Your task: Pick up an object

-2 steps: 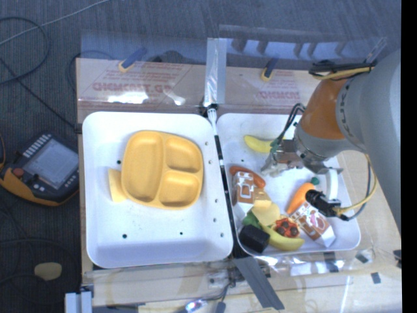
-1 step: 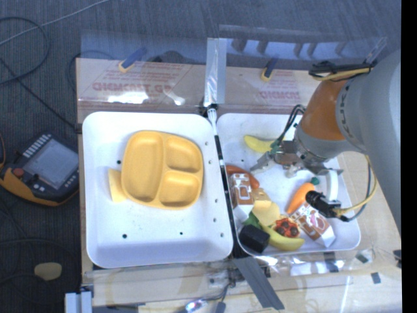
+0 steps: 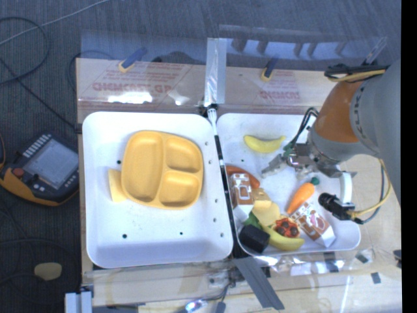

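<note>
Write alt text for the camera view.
A grey arm's gripper hovers in the right bin among a banana, a carrot and other toy food. The left bin holds a yellow divided tray.

Two bins sit side by side on the bench: the left bin [image 3: 98,240] holds a divided tray [image 3: 161,169], which lies over a flat card [image 3: 115,184] that juts out at the tray's left edge. In the right bin [image 3: 229,126], a banana [image 3: 263,143] lies toward the far wall, with a carrot [image 3: 301,197] nearer and to its right, just left of a small carton [image 3: 315,223]. Along the bin's left side lies a packet [image 3: 242,185], and in front of it a cluster of small items [image 3: 270,227] is piled against the near wall; the gripper [image 3: 291,161] hangs between the banana and the carrot.
</note>
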Robot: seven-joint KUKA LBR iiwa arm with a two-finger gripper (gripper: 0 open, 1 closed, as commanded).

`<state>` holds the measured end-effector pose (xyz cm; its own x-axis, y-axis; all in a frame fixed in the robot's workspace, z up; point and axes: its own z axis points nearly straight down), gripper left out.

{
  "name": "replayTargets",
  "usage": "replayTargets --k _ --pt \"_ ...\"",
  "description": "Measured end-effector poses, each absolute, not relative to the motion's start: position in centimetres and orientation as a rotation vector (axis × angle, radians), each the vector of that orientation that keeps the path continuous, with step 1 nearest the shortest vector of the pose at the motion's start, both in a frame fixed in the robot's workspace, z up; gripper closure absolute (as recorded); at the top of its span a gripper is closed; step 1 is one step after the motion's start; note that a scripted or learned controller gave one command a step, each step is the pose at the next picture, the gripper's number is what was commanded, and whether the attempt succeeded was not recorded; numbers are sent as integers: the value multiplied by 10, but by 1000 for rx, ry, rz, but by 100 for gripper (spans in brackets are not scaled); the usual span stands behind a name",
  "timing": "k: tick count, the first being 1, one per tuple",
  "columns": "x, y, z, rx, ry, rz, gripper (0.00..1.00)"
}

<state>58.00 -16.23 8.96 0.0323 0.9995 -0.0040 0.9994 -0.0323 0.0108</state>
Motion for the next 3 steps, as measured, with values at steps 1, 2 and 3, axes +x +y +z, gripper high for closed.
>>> replayTargets --k 1,2,3 --pt "661 -120 88 2359 2062 4 0" --pt "660 -121 97 2356 2063 -7 100" --pt "610 -131 170 2155 2285 -6 100"
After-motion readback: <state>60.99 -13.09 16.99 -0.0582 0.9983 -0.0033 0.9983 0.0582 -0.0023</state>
